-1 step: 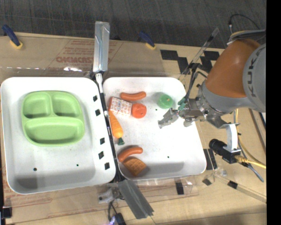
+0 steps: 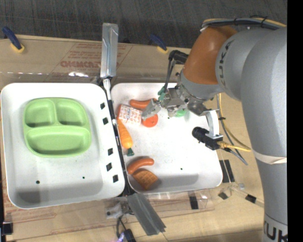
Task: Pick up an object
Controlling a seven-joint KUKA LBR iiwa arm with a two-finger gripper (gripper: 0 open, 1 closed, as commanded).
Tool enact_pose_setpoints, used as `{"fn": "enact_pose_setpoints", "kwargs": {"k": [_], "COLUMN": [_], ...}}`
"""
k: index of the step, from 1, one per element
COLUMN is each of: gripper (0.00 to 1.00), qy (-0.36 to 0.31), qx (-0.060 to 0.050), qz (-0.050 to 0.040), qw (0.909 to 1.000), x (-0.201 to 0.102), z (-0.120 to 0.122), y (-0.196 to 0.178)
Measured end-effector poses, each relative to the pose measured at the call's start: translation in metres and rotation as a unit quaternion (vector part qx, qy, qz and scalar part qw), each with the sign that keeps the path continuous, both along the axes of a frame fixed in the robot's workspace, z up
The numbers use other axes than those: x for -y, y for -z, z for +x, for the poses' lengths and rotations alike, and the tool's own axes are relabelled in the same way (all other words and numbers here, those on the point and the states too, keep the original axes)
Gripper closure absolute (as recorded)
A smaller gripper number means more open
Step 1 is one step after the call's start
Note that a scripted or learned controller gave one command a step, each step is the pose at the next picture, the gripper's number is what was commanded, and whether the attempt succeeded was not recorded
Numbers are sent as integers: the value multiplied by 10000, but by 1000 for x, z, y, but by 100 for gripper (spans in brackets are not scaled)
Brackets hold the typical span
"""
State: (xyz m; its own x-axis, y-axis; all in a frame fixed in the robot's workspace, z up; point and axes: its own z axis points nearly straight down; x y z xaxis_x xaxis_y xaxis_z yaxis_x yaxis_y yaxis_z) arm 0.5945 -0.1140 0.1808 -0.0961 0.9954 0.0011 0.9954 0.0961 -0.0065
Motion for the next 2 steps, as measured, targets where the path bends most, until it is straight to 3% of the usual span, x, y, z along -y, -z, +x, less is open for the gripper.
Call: {"fn": "enact_pose_setpoints", "kwargs": {"k": [1,2], "gripper": [0,0], "qy": [-763,-601], "qx": [22,18], "qz": [1,0], "qw": [9971,9982], "x": [30,18], "z": [8,63], "y": [91,91]}}
